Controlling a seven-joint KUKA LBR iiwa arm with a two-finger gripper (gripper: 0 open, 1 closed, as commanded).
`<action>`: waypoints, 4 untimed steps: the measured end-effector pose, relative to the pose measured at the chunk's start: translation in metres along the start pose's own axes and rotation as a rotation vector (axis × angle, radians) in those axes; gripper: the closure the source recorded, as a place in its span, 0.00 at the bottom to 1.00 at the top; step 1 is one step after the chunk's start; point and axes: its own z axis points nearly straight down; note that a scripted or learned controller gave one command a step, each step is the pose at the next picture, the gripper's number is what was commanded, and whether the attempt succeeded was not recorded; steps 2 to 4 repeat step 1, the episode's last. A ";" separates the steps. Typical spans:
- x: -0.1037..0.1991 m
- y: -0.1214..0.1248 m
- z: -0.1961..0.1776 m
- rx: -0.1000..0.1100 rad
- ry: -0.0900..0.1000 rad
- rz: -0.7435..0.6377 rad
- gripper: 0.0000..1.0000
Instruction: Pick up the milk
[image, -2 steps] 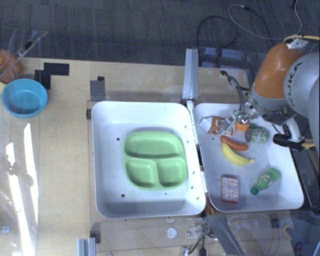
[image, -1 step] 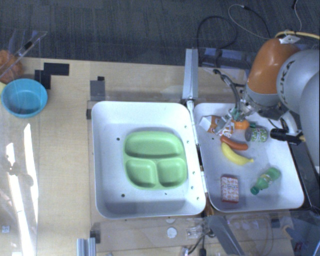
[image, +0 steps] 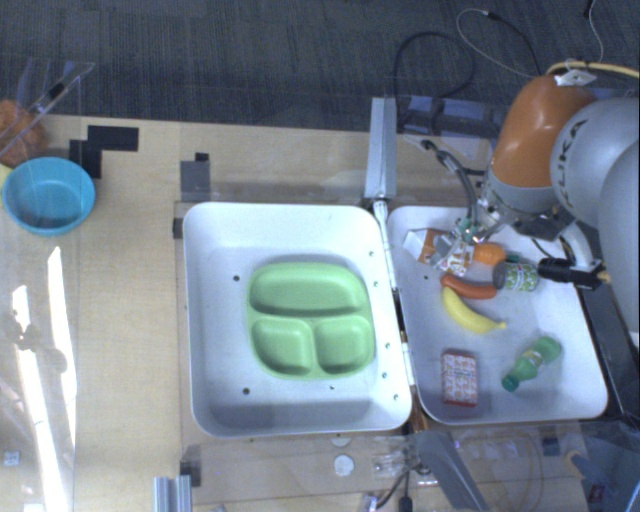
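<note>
So the tool (image: 468, 232) was down low in the right bin (image: 590, 395), at the far end, with the arm (image: 590, 150) hanging over that corner. The milk (image: 432, 246) looked to be the small white and orange carton right under and just to the left of the tool, touching it or nearly so. Honestly I couldn't tell how wide the tool was, or whether it had any grip on the carton; that spot was a tangle of small parts and packaging.

Progress-wise, I'd say it was at the reach or grasp stage. The carton seemed to sit on the bin floor, not lifted, so the actual pick was not yet done. Closing on it properly and raising it clear was all left to do.

The milk seemed to lie on its side, long axis running roughly left to right away from the tool, maybe tipped a bit toward the camera. Which end was the top I couldn't make out, too small and blurry.

Crowded neighbourhood too: a can (image: 515, 277) just to the tool's right and nearer the camera, a carrot (image: 470, 289) and banana (image: 472, 314) right below it, then a green bottle (image: 530, 363) and a small box (image: 460, 378) further toward the camera. The left bin (image: 215, 400) with the green tray (image: 309, 317) sat well off to the tool's left.
</note>
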 end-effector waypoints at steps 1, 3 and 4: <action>0.029 0.022 -0.095 -0.027 -0.002 0.112 1.00; 0.029 0.022 -0.095 -0.027 -0.002 0.112 1.00; 0.029 0.022 -0.095 -0.027 -0.002 0.112 1.00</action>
